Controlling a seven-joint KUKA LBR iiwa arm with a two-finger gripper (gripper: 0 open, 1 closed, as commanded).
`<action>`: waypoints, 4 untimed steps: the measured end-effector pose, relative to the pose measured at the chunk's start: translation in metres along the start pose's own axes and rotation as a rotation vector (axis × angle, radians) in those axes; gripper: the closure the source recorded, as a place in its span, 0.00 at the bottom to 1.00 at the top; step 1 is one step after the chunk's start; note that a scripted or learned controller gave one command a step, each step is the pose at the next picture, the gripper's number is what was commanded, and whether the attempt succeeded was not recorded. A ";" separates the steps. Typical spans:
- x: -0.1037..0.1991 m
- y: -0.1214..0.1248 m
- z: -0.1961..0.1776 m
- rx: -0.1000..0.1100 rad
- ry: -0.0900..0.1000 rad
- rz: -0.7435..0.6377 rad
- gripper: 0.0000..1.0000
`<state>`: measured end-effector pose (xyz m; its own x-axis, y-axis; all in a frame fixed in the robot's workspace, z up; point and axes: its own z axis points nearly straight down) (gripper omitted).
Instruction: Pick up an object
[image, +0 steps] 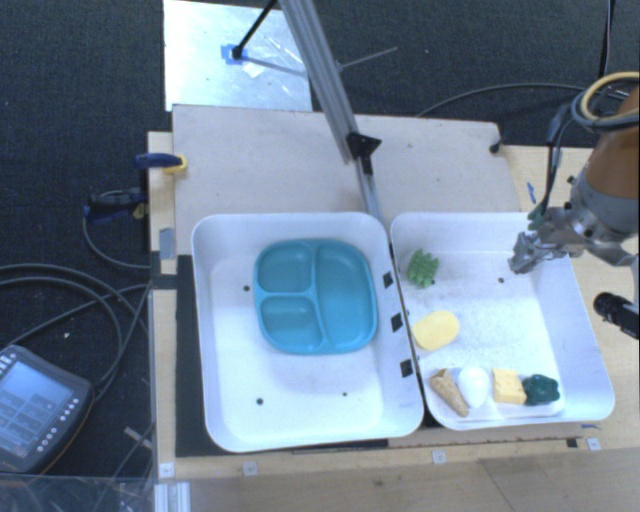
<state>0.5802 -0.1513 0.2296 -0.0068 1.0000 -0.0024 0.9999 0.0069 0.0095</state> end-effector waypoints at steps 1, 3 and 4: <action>0.000 0.001 -0.003 0.006 0.001 0.000 1.00; 0.107 0.019 0.000 0.007 0.005 -0.005 1.00; 0.167 0.028 0.002 0.006 0.005 -0.005 1.00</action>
<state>0.6075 0.0157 0.2270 -0.0116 0.9999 0.0025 0.9999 0.0116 0.0031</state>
